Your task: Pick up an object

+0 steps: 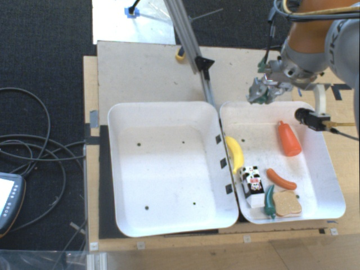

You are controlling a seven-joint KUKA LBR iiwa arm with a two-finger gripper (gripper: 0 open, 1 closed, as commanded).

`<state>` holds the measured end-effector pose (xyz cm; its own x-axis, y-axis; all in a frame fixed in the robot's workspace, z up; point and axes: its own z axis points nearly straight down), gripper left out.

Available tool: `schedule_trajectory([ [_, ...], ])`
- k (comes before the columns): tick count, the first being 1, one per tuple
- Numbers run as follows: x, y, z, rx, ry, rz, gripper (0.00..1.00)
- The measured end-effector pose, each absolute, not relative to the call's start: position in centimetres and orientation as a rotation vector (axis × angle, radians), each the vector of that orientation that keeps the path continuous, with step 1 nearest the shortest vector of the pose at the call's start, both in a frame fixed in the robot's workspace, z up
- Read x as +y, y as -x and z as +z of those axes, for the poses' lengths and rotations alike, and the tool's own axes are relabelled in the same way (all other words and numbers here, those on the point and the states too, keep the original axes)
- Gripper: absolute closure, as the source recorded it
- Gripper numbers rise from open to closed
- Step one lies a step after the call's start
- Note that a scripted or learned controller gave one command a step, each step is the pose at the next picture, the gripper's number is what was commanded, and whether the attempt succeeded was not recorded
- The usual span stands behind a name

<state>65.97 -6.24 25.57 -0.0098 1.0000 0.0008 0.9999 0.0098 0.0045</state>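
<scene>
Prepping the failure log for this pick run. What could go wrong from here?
1. The banana lies against the right bin's inner wall, so a grasp there may hit the wall.
2. The green pepper, bread slice and cow-patterned box sit crowded together; the gripper may nudge neighbours or grab two.

2 bins (pixel 169 218), 6 toy items (pixel 259 181)

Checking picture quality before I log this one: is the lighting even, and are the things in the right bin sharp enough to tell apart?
Camera view: light is even and soft, with faint shadows; the bins look bright without glare. The banana, orange bottle and sausage are a little soft but easy to tell apart. The hand is blurry, its shape hard to read.
</scene>
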Motion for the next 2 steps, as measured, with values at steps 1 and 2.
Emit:
schedule_trajectory([
  [1,-1.9,-66.5,24.7,2.232,-2.211,0.003,1.00],
  [2,3.6,-67.6,23.4,2.233,-2.210,0.005,1.00],
])
